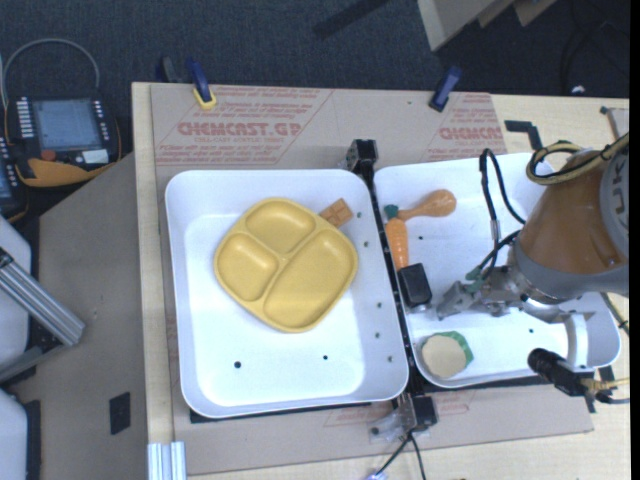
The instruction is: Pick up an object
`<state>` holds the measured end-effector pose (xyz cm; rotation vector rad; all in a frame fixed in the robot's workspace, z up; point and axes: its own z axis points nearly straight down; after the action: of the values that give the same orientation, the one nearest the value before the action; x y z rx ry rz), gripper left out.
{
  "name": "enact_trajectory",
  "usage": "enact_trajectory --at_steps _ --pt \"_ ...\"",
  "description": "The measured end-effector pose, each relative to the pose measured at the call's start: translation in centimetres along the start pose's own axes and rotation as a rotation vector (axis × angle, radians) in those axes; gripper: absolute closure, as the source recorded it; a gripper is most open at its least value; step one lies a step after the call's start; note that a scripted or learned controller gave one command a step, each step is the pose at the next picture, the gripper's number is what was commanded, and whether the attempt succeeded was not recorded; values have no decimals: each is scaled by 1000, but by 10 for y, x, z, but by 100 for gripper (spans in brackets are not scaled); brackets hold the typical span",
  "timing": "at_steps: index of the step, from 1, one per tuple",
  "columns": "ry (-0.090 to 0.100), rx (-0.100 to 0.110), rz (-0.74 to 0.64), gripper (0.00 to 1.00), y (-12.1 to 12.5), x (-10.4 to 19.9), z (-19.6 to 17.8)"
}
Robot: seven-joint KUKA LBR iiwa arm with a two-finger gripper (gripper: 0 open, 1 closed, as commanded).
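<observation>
The arm (pixel 575 233) reaches in from the right over the table's right half, its orange band uppermost and the grey wrist below it. The gripper (pixel 452 303) points left, low over the right bin, near that bin's front left corner. Black cables loop along the arm's upper side.

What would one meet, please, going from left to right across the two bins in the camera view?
Yellow divided plate → small brown block at the plate's upper right edge → carrot → black block → round cream piece with a green edge → gripper → arm.
</observation>
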<state>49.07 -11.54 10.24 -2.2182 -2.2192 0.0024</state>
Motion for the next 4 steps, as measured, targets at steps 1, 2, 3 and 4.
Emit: enact_trajectory --at_steps 1,2,3,4 --pt "-1 -4 3 0 1 -1 14" --pt "-1 -15 1 100 5 0 1" --pt "-4 -10 0 100 13 -6 -56" --pt "-4 -10 -1 100 10 -5 -100"
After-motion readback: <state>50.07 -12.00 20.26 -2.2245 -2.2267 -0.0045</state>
